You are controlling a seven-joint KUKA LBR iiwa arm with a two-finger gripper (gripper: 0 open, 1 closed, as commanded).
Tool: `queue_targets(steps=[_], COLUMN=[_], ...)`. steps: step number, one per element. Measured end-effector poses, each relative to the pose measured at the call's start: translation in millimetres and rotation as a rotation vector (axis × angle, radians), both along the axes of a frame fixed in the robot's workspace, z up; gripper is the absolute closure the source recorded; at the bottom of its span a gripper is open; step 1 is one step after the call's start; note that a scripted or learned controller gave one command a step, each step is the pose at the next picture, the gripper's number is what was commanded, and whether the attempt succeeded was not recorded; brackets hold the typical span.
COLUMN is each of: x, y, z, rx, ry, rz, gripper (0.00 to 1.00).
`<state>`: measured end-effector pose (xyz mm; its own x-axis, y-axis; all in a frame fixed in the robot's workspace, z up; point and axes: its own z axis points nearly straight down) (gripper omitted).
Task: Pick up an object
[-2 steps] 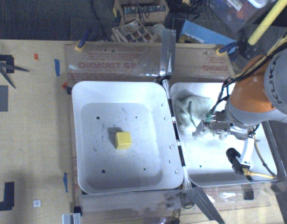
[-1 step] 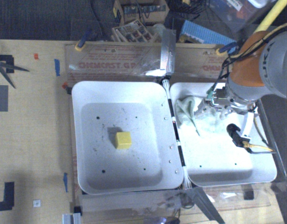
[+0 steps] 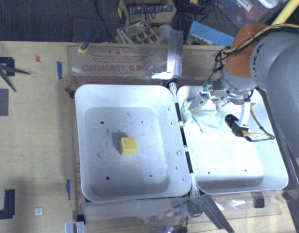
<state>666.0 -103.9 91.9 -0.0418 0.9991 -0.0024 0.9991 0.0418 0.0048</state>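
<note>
Light wooden desk carries two shallow white plastic bins side by side, with cluttered boxes and cables on the dark floor beyond its far edge. Left white bin holds one small yellow cube-shaped block, resting near the middle of the bin floor, apart from all four walls. Right white bin has the grey arm with the orange band reaching over its far end, with the gripper hanging low above the bin floor close to the divider between the bins. Gripper state cannot be determined from this view, and nothing can be seen held. Judged from this layout, the gripper is well apart from the only evident target, so a descent at the present position would probably close on bare bin floor. A crossing move to the left bin risks catching the raised rims at the divider if made too low. The small block may also slide aside under an off-centre contact.
</note>
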Motion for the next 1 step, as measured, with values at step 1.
queue_targets(steps=[1], x=[1.4], y=[0.9], z=[11.5], rx=[-0.001], ry=[-0.002], rz=[0.002], gripper=[1.00])
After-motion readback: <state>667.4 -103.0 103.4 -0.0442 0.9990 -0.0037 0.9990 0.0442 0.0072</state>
